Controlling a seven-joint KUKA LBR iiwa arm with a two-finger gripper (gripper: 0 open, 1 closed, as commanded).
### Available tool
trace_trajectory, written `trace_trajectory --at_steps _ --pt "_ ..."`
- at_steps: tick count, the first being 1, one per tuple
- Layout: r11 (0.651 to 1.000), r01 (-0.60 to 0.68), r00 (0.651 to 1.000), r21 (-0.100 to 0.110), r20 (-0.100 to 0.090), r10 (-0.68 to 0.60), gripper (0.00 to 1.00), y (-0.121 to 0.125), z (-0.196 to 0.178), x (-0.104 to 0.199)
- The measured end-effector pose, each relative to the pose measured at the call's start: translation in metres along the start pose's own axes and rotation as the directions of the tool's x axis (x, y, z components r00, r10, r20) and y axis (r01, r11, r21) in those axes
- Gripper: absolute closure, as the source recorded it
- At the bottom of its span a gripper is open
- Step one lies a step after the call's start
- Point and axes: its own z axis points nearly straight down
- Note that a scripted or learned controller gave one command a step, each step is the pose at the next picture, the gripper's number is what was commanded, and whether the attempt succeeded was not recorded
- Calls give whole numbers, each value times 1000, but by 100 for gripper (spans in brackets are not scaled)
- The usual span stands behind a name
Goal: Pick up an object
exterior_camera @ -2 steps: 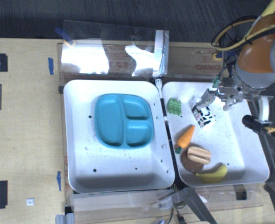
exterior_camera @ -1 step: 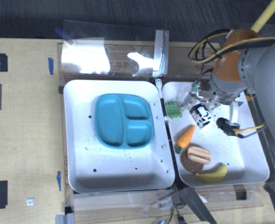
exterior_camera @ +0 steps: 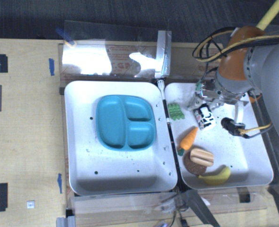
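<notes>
Gripper [exterior_camera: 204, 113] hung over right bin [exterior_camera: 253, 167], finger state indeterminate | target: carrot [exterior_camera: 189, 138] | advice: descend vertically, straddle carrot across its width, avoid sandwich [exterior_camera: 200, 159].

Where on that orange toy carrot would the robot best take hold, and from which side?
Probably across the middle of the orange toy carrot, coming straight down from above. It lies flat and slanted in the right white bin, its green top toward the bin divider, so the gripper would close across its narrow width. Its lower end lies close to the brown round toy.
</notes>
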Motion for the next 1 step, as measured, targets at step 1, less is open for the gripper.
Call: trace_trajectory --at_steps 1 --pt "989 148 989 -1 -6 -148 100 -16 -91 117"
